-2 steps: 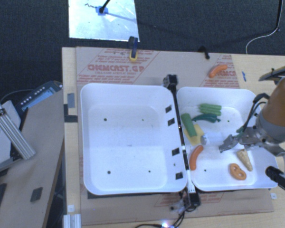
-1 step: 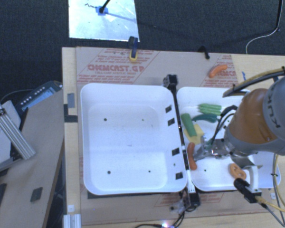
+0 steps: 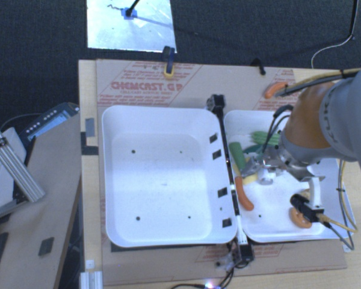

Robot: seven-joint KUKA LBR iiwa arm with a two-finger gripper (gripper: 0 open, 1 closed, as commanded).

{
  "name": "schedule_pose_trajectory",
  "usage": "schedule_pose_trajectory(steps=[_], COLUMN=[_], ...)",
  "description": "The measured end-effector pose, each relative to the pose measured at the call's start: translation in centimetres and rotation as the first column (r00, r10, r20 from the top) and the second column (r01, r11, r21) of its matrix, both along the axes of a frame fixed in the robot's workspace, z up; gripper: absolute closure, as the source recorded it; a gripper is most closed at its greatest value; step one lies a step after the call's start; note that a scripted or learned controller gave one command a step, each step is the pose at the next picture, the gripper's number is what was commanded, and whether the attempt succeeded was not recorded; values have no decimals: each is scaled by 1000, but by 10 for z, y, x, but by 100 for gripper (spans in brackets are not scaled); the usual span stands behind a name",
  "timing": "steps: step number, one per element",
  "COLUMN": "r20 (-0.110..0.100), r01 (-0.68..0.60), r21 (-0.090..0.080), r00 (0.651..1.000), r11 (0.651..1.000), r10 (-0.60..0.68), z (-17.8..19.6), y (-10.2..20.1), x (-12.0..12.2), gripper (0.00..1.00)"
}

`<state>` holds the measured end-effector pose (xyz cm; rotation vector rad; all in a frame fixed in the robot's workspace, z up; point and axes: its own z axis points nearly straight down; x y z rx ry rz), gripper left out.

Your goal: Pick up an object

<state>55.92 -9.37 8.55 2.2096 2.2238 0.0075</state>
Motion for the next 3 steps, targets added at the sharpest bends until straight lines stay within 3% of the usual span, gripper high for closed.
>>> schedule_pose_trajectory(steps=[1, 2, 3], r20=[-2, -5, -3], r01=[2, 5, -5], r21=[0, 2, 3], r00=[1000, 1000, 1000], r11=[1000, 1000, 1000], r10=[-2, -5, 5], z=[11, 75, 100], y=[-1, 11, 82], x=[-2, -48, -15], gripper=[100, 100, 100])
